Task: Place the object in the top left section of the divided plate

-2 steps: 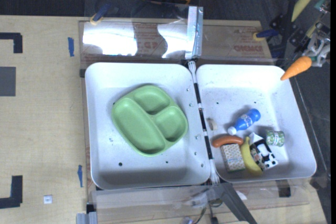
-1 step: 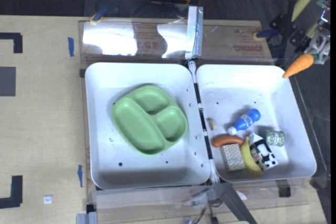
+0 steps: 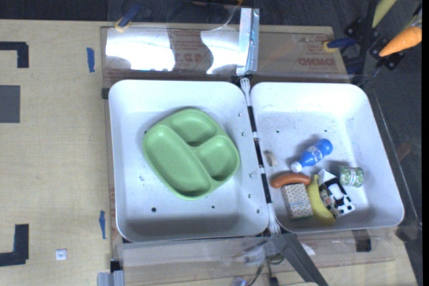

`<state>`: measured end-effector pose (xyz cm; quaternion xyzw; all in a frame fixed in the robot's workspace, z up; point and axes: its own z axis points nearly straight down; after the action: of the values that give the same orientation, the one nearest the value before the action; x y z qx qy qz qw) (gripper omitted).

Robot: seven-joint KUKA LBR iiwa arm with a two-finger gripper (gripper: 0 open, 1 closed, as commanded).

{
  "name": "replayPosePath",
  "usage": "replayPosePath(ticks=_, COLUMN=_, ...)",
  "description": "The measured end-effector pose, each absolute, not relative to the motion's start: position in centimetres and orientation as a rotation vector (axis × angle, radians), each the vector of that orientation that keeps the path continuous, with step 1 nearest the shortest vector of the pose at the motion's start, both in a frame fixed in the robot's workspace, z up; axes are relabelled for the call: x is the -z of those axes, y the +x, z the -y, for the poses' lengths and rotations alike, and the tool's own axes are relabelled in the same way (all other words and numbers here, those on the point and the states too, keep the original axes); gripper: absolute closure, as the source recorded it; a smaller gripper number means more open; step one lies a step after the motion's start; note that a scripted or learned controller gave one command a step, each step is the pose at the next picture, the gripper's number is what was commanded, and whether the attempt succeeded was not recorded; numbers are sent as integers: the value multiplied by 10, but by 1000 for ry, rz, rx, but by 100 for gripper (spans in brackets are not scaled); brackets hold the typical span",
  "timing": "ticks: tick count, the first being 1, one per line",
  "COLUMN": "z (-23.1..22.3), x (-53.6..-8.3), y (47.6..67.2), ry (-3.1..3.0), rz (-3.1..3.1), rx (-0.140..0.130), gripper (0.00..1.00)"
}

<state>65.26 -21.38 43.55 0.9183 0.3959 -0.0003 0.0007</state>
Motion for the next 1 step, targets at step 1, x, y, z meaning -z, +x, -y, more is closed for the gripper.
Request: replayPosePath(ticks=1, z=211, x=-446, y=654, ry=2878, rz=-1250, rx=0, gripper=100)
